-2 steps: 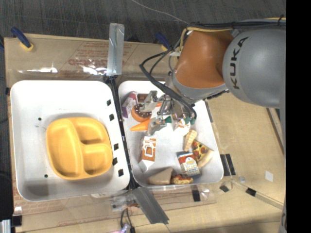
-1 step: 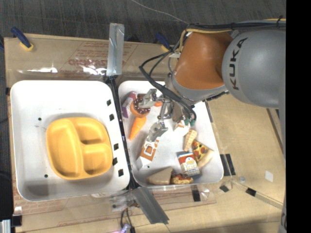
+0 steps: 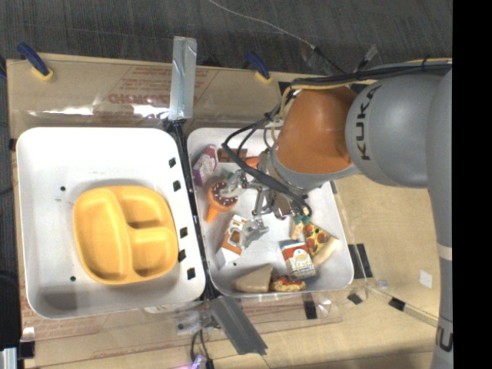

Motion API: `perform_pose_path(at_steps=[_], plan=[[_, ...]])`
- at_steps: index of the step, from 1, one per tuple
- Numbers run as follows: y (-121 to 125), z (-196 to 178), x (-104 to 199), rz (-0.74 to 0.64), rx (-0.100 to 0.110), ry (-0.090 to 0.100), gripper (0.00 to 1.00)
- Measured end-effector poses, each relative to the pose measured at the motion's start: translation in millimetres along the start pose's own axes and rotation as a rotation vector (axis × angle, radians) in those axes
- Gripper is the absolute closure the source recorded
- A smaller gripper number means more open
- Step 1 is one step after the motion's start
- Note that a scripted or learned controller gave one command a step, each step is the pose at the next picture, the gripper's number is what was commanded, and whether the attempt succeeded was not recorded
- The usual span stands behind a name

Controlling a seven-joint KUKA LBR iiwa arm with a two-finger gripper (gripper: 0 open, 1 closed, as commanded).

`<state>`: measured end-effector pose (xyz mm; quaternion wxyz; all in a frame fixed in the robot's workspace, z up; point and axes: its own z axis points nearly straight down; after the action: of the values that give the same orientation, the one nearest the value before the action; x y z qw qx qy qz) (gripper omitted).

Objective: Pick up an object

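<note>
In the right bin (image 3: 342,260), the gripper (image 3: 261,210) hovers over toy food (jaw state unclear); 1 yellow tray (image 3: 123,233) lies left.

A tan counter (image 3: 384,229) is seen from above. Two shallow white bins are set on it side by side, the left bin (image 3: 38,206) touching the right bin (image 3: 338,214).
</note>
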<state>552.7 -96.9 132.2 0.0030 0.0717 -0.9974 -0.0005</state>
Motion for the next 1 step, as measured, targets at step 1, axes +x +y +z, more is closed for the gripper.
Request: perform_pose_path(at_steps=[1], plan=[[4.2,17.6,-19.4,0.037,0.007,-0.042,0.00]])
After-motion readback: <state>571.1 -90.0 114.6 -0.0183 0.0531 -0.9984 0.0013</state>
